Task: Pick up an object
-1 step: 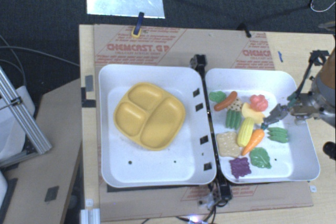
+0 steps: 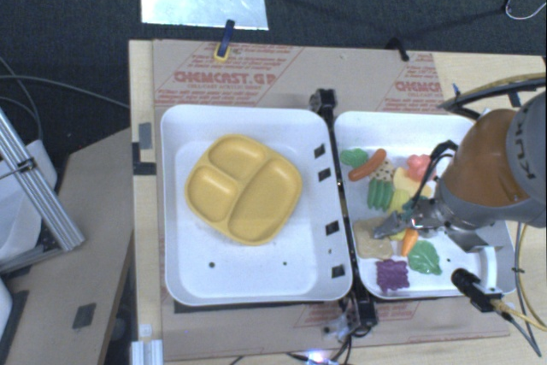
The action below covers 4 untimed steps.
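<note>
In the right bin (image 2: 359, 126) the gripper (image 2: 395, 226) hangs low among a heap of toy food, its dark fingers close together at a pale flat piece (image 2: 373, 244), though whether anything sits between them cannot be told from here. Around it lie a green ridged vegetable (image 2: 379, 194), an orange sausage-like piece (image 2: 367, 166), a small carrot (image 2: 410, 240), a green leaf (image 2: 425, 257) and a purple cluster of grapes (image 2: 392, 273). The left bin (image 2: 248, 286) holds a yellow divided plate (image 2: 244, 188).

Even overhead light, slightly soft focus (glare on white bins (image 2: 256, 120)).
</note>
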Each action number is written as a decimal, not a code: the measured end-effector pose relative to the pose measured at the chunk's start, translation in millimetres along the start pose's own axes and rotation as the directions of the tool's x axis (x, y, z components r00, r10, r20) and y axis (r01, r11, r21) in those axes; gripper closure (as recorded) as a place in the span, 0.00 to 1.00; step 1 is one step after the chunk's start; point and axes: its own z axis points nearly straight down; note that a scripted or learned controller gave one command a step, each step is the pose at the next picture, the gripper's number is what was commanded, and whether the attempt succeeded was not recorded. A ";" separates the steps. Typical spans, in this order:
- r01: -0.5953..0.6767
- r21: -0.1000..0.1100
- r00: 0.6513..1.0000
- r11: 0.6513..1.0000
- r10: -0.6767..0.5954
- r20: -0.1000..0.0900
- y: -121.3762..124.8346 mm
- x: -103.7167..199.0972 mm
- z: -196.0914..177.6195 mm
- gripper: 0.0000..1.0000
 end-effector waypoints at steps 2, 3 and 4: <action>0.011 -0.010 1.000 1.000 -0.011 0.002 92.9 37.0 -40.2 1.00; 0.013 -0.009 1.000 1.000 -0.013 -0.001 118.3 119.0 -110.4 1.00; 0.006 0.002 1.000 1.000 -0.006 0.001 74.8 133.0 -133.7 1.00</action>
